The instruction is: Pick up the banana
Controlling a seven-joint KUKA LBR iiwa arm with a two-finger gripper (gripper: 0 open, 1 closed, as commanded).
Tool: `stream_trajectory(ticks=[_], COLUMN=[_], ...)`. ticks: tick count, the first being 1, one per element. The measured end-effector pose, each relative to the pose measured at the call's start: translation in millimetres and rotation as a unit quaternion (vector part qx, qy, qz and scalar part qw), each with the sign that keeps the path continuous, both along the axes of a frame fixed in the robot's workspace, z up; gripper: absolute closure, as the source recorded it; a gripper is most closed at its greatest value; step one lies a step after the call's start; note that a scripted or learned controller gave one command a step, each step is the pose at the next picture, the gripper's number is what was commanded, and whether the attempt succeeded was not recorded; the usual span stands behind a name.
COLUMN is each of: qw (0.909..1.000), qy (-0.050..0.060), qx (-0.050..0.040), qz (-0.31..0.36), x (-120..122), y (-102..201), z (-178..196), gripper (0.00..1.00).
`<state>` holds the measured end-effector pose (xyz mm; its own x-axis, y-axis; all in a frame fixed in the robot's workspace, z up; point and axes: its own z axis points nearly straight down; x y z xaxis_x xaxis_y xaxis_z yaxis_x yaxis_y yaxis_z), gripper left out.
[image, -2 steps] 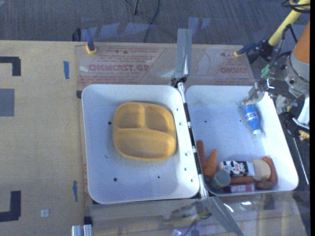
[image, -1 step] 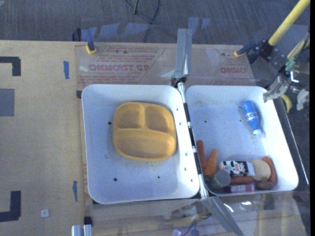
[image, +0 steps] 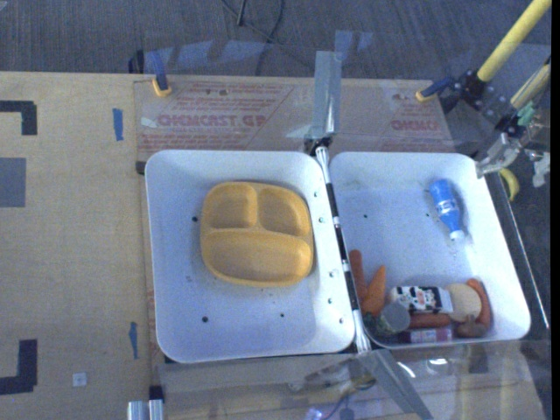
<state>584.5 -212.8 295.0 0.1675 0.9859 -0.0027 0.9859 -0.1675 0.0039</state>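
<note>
2 white bins on the worktop: left bin (image: 175, 322) holds 1 yellow divided plate (image: 257, 233); right bin (image: 394, 191) holds 1 blue bottle (image: 446, 206), 1 carrot (image: 375, 290), 1 b/w carton (image: 422, 299) and a few small items packed along its near edge. The hand (image: 505, 143) is at upper right, over the right bin's far right corner; can't tell if it's spread or closed. Banana (image: 510, 183): small pale-yellow bit just below the hand, outside the bin rim, mostly hidden.

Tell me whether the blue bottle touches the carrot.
Apart. The camera view shows bare floor of the right bin between the blue bottle and the carrot.
</note>
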Motion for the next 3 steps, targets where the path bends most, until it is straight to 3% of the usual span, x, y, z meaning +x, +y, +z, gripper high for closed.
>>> stream_trajectory(ticks=[1, 2, 3], qw=[0.9972, 0.9956, 0.984], qy=[0.001, 0.002, 0.0], qx=[0.0014, 0.0017, -0.0002], qz=[0.075, 0.093, 0.178], x=[19, -35, -33], y=[17, 34, -11], z=[-105, -197, -156], gripper=[0.0, 0.0, 0.0])
